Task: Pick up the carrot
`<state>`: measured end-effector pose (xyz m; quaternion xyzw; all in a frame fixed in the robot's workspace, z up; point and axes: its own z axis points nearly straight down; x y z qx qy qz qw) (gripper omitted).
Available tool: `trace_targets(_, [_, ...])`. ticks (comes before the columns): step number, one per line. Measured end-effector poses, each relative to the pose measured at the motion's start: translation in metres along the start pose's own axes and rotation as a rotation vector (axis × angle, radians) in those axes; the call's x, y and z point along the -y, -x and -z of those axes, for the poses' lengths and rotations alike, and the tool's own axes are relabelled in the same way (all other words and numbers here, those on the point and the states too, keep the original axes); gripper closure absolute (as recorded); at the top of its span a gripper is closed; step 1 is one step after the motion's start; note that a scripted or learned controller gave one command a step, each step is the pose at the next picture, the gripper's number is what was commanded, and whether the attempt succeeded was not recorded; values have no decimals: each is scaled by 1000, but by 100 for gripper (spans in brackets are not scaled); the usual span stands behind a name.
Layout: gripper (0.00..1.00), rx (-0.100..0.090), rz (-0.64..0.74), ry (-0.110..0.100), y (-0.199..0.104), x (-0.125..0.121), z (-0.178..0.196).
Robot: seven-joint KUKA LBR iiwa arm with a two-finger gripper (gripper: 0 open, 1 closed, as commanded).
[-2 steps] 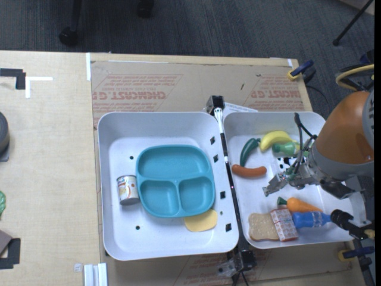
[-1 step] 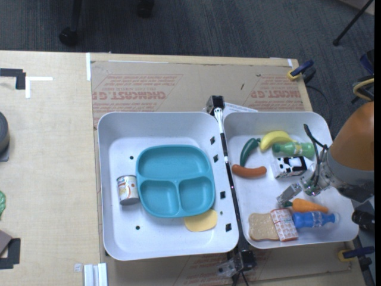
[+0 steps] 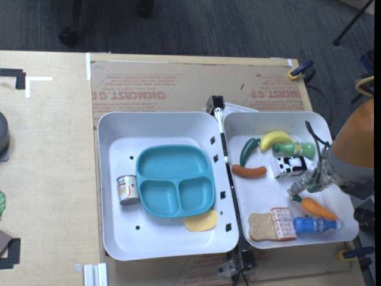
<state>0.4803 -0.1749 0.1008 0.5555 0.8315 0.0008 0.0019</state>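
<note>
The carrot [image 3: 319,209], orange with a small green tip at its left end, lies flat in the right bin [image 3: 238,127] near the front right corner. My gripper [image 3: 305,187] hangs just above and to the left of the carrot's green end, reaching in from the right. It looks open, with nothing between its fingers. The carrot rests on the bin floor, apart from the gripper.
Around the carrot lie a blue bottle [image 3: 315,225], a red-and-white carton [image 3: 283,224], a bread slice [image 3: 261,226], a cow-print box [image 3: 290,166], a green bottle [image 3: 296,149], a banana [image 3: 275,139], a green pepper [image 3: 248,151] and a sausage [image 3: 249,171]. The left bin holds a teal plate [image 3: 175,180], a can [image 3: 127,190] and a yellow slice [image 3: 200,221].
</note>
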Motion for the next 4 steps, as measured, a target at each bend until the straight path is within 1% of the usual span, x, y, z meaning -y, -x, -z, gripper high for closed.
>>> trace_targets(1, [0, 0, -1, 0, 0, 0, 0])
trace_targets(2, [100, 3, 0, 3, 1, -2, 9])
trace_targets(3, [100, 1, 26, -1, -4, -1, 26])
trace_targets(4, [100, -1, -187, -2, 5, 4, 11])
